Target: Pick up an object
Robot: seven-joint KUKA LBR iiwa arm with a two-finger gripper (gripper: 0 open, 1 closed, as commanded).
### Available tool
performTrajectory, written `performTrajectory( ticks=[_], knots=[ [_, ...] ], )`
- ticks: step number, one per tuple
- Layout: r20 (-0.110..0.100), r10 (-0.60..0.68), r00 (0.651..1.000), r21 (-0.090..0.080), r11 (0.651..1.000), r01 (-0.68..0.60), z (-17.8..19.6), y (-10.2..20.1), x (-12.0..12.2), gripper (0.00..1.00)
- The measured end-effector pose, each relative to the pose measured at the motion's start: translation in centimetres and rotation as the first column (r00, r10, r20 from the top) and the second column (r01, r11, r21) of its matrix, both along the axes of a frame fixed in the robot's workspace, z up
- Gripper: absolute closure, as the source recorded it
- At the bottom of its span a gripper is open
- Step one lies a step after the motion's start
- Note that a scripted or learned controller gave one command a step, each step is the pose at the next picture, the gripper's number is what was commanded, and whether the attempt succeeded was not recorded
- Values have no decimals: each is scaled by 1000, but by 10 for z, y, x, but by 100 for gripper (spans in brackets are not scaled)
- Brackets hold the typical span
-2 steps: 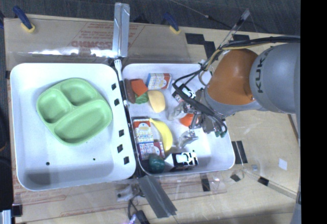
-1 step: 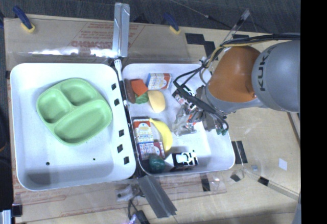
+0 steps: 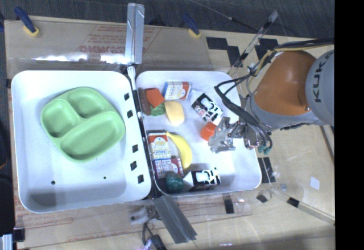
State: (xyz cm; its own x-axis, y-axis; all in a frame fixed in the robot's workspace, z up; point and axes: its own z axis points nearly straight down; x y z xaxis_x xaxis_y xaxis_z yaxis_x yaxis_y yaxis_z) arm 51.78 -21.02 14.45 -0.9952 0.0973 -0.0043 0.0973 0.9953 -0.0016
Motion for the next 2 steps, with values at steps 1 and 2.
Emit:
performTrajectory(
  ticks=[1,2],
  knots=[
    [-1,-3,1000,4,1000,3,3,73,44,100],
    [2,109,994,-1,994,-109,76,40,106,100]
  ],
)
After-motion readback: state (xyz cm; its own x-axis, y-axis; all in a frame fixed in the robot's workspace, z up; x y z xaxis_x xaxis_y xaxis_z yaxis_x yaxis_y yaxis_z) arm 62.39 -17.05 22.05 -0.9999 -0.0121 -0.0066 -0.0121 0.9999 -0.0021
